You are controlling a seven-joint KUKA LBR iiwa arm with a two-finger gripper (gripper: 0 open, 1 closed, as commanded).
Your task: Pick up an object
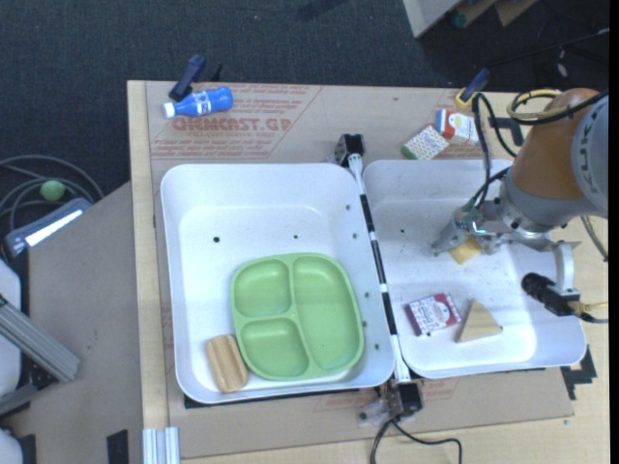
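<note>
Landmark is the black divider rail (372, 249) between the two shallow white plastic bins. Left of it, the left bin (193, 201) carries a pale green three-compartment plastic tray (295, 315), with a tan ridged wooden block (225, 362) touching the tray's far-from-rail edge. Right of the rail, the right bin (416, 187) has the grey arm with the orange band (546, 158) reaching in; the gripper (464, 240) sits low over a small yellow chunk (468, 251), apparently the pick target, just right of the rail at mid-height. Finger spacing: cannot tell, the tips blur into the chunk. Risk: the chunk is small and partly hidden under the tips, so they may close off-centre and nudge it aside, or come up with nothing. Nearer the camera on the same side lie a tan wooden wedge (478, 323) and a red-and-white printed packet (431, 313), beside each other; both are clear of the gripper, so nothing blocks the lift.
</note>
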